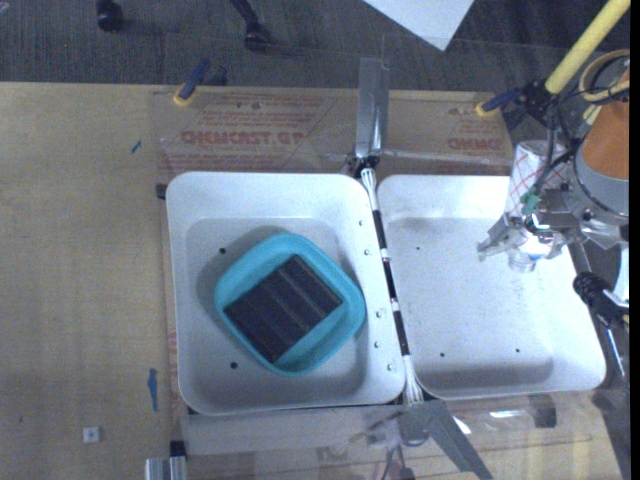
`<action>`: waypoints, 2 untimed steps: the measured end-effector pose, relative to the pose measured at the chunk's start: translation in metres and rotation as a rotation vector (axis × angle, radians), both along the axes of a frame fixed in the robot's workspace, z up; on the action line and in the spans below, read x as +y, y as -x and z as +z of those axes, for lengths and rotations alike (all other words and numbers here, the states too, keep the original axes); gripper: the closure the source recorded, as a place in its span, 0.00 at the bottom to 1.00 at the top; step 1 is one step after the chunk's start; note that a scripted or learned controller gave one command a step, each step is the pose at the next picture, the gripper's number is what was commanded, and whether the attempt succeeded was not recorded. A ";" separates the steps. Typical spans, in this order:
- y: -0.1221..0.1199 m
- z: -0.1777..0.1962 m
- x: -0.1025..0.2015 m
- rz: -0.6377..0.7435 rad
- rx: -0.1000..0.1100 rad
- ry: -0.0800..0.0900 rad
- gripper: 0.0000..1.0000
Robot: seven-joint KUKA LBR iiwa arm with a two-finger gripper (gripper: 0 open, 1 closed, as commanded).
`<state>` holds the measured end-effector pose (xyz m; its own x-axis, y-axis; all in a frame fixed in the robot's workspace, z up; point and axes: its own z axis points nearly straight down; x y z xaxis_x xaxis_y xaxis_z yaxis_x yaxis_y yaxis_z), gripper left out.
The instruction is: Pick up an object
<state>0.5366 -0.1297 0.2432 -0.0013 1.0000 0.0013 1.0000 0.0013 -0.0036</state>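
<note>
You are looking down on a light wooden bench [70, 268] that carries two shallow white bins side by side, with a row of fasteners along the seam between them.

The left bin [190, 208] holds one item set: a blue tray [340, 298] with rounded corners, lying flat near the middle of the bin floor and turned so that its corners point roughly toward the bin walls. Inside the tray rests a dark ribbed block [282, 307], which is the only pickable object you can see. The block is near black, rectangular, and crossed by a few raised ridges. Its long axis runs diagonally, from the lower left up toward the upper right, and the ridges follow the same line. The block sits within the tray rim and touches no bin wall.

The right bin [470, 338] shows a bare white floor with a few small dots on it.

The arm [608, 158] enters from the right, over the upper right part of the right bin. The end effector [520, 243] hangs above that bin, well apart from the tray and the block. Its tip appears to carry pale parts that blend into the white floor, so you cannot tell whether it is apart or together. Nothing is visible in its grasp.
</note>
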 end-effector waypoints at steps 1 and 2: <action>0.000 0.009 0.000 -0.001 -0.001 0.000 1.00; -0.070 -0.027 -0.030 -0.079 -0.004 0.003 1.00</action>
<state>0.6062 -0.1593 0.2162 0.0774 0.9970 -0.0013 0.9970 -0.0774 0.0009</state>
